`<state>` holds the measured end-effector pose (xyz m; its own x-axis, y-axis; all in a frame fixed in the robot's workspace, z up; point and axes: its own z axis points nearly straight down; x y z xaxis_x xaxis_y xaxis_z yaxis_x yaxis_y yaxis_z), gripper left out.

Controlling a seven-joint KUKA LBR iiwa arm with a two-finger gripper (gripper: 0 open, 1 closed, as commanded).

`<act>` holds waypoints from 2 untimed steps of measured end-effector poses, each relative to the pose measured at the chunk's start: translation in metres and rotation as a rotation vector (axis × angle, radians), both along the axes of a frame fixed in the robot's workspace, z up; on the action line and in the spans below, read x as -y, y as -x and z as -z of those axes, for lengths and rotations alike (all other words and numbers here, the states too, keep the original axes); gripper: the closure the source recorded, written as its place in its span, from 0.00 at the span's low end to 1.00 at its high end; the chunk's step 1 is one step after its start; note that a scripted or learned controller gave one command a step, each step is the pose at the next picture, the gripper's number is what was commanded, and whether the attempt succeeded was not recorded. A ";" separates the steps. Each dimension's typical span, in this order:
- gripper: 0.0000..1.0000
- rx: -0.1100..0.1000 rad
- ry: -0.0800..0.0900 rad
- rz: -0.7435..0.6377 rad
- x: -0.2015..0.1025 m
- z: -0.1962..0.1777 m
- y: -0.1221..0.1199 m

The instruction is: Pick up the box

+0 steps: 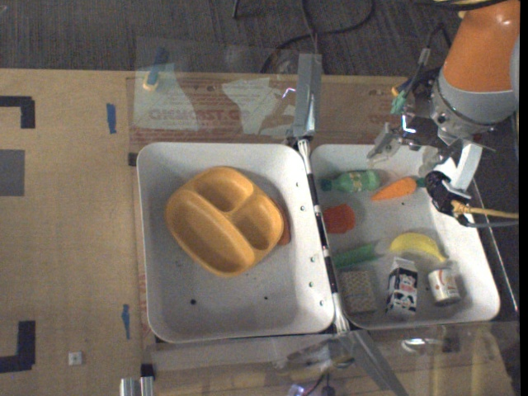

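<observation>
Nearest the camera, along the front of the right bin (487,291), a tan sponge (358,290) lies beside the box (403,287) (a small black-and-white carton, standing untouched), with a can (444,285) just to its right. Behind them lie a green pod (355,256) and a banana (417,247). Further back sit a red piece (339,218), a green bottle (353,181) and a carrot (396,189). The left bin (157,304) holds a yellow divided plate (224,219), tilted. At the far right corner the arm (487,56) hangs over the right bin's back edge, well apart from the box. Whether the gripper (394,143) is released or clenched, I cannot tell.
</observation>
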<state>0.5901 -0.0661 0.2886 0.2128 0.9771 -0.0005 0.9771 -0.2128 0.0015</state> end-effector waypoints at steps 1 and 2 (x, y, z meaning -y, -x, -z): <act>0.00 0.001 -0.001 0.044 0.065 0.198 0.030; 0.00 0.002 0.001 -0.037 0.140 0.078 -0.010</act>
<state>0.6001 -0.2059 0.2105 0.1761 0.9844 -0.0011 0.9844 -0.1761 0.0035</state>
